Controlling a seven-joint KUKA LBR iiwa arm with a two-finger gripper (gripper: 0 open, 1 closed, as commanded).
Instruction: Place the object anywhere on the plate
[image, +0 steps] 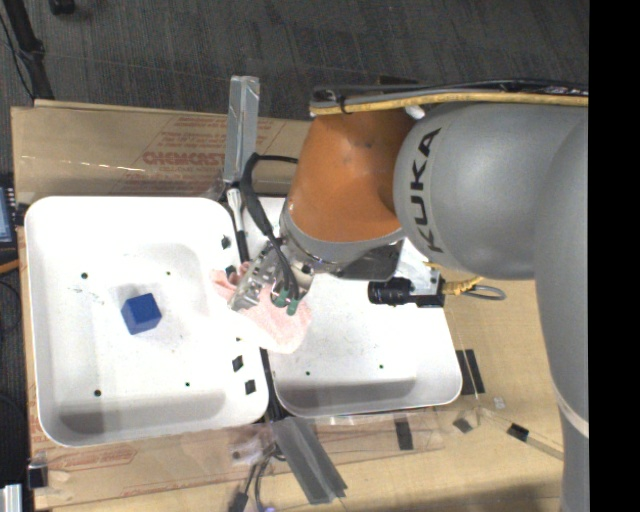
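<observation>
Reaching in from the right, the arm (480, 180) takes up the right half of the scene, its grey bulk and orange band hanging over the bins. Two white bins sit side by side on a tan bench (500, 440): the left bin (60, 300) is larger in view, while the right bin (380, 370) is partly covered by the arm. A pale pink plate (285, 325) lies at the left edge of the right bin, overlapping the rim between the two. The gripper (262, 288) hovers just over the plate's far edge; whether it is open or closed cannot be told, and nothing is seen held in it. The object, a small blue cube (141, 312), rests on the floor of the left bin, well apart from both gripper and plate.

Judging by this, the pick is not yet done. The next move likely calls for travelling left, dropping over the cube, and grasping it squarely.

A brown cardboard sheet (110, 150) lies beyond the bins, with dark carpet (150, 45) behind it.
</observation>
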